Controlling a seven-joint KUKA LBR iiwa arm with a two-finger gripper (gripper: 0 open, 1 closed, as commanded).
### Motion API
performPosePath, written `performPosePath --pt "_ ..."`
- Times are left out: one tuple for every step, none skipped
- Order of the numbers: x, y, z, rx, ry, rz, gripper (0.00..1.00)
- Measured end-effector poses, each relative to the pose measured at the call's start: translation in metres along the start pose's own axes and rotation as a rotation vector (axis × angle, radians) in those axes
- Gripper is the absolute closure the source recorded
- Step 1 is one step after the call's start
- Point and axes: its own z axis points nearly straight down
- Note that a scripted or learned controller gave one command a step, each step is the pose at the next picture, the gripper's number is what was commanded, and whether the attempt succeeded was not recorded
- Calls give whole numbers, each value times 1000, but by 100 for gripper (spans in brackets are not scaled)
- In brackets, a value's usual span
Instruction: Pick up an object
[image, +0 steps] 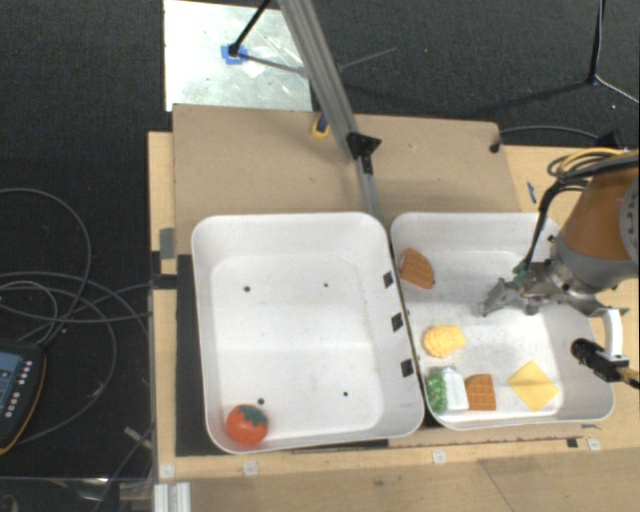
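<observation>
My gripper (511, 303) hangs over the right bin (470, 232), near its middle right, with the orange-banded wrist (598, 228) behind it. Its fingers look spread, with nothing between them. Below and left of it lies a yellow corn piece (443, 341). A yellow cheese wedge (533, 385) sits below it near the front wall. A brown waffle piece (480, 391) and a green and white item (445, 390) lie at the front left of that bin. A brown cookie (417, 268) rests by the bin's left wall. A red tomato (246, 424) sits in the front left corner of the left bin (290, 228).
A grey pole (330, 80) slants down from the top to the bench behind the bins. Black clips (397, 321) line the wall where the two bins meet. Cables (60, 290) and a handheld pendant (15, 385) lie on the floor at the left.
</observation>
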Motion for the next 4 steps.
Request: performPosePath --pt "-1 2 -14 -6 -2 0 100" --pt "-2 4 -79 -11 -4 -2 100" --pt "5 13 -137 -11 -4 -6 100" --pt "4 14 -192 -10 -3 -5 100"
